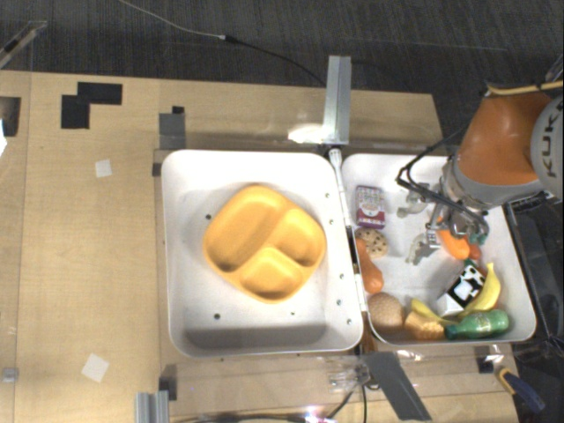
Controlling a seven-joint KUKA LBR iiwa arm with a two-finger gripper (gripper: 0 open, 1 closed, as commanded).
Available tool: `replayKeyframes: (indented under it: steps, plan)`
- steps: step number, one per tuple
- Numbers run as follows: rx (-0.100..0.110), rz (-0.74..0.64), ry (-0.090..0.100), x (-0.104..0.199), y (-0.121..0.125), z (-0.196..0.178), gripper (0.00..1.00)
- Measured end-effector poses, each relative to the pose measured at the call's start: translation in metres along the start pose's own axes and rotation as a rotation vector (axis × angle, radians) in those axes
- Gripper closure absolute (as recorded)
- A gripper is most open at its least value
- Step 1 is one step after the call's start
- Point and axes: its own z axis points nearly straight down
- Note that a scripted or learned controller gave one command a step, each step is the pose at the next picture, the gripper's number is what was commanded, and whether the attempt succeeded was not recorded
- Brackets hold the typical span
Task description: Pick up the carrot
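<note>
- Two shallow white bins sit side by side on the wooden counter [79, 263], with a metal post at the far end of the seam between them.
- The left bin [189, 324] holds one thing: a yellow divided plate [263, 241] with three compartments, lying near the bin's middle.
- The right bin [401, 170] holds a crowd of small items, most of them gathered along its left wall and near edge.
- Against the left wall, from far to near: one small purple and white carton [370, 205], one chocolate-chip cookie [372, 241], and one carrot [371, 273], lying lengthwise beside the wall with its thick end toward the near side.
- Along the near edge: one brown potato-like lump [385, 308] just near of the carrot, one tan piece [425, 327] beside it, one green vegetable [480, 324] at the near right corner, and one banana [489, 289] curving just above it.
- One black and white block [464, 283] lies touching the banana's left side.
- One orange item [458, 245] sits in the right half of the bin, directly under the arm's wrist.
- The gripper [432, 233] hangs over the right half of the right bin, well apart from the carrot; whether it is spread or pressed together cannot be told, and nothing is visibly held.
- The arm's orange band [498, 144] shows at the far right.
</note>
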Motion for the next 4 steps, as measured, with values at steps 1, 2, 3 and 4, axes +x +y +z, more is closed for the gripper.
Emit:
replayKeyframes:
  steps: [1,2,3,4]
  plan:
    - [0.000,0.033,-0.001,0.028,-0.014,0.020,0.00]
    - [-0.001,-0.173,-0.002,-0.004,0.035,0.020,0.00]
    - [0.004,-0.089,-0.009,-0.054,-0.020,-0.097,0.00]
    - [0.001,-0.052,-0.003,-0.026,-0.054,0.020,0.00]
